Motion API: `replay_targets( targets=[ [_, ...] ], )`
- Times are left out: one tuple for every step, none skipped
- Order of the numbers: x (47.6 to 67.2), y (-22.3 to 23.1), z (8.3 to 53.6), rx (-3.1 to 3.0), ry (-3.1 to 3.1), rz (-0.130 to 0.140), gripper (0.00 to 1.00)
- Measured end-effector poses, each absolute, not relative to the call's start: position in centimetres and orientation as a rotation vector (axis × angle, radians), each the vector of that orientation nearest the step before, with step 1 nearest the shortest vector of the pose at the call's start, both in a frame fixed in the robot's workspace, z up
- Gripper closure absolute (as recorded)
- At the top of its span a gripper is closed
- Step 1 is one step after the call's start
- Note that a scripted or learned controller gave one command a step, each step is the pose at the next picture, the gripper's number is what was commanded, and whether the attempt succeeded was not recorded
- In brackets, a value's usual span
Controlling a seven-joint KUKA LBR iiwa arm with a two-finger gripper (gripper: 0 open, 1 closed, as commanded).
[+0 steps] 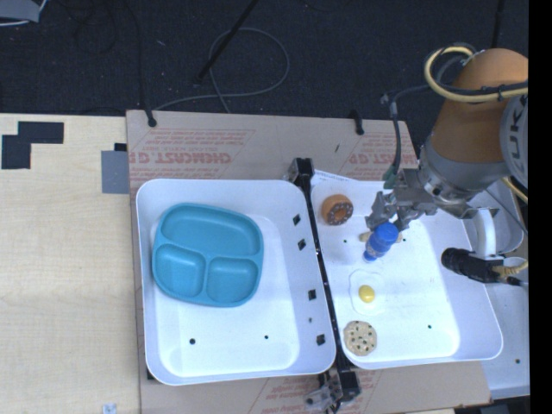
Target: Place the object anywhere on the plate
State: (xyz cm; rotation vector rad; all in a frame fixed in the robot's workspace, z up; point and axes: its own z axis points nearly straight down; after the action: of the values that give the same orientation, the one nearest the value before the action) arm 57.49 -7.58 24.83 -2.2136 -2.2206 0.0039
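- My gripper (385, 222) sits right over the blue bottle (379, 241) — whether it pinches, I cannot tell.
- The plate (207, 254) lies far left, in the other bin (285, 352).

a pale wooden worktop (60, 257) spreads across the left, carrying black square markings (30, 141) and a grey patch (113, 170) near its upper edge. a brown cardboard sheet (233, 145) with red printed lettering lies flat on it. beyond lies a dark carpeted floor (345, 50), with thin cables (246, 50) looping across it. the light is even, throwing soft shadows.
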Motion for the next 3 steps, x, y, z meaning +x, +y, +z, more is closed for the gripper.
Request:
replay_targets(
  targets=[
    [56.4,-2.1,25.1,-2.213,-2.222,0.003,1.00],
    [55.3,2.7,23.2,-2.214,-2.221,0.006,1.00],
    [53.8,7.5,21.8,-2.213,-2.222,0.006,1.00]
  ],
)
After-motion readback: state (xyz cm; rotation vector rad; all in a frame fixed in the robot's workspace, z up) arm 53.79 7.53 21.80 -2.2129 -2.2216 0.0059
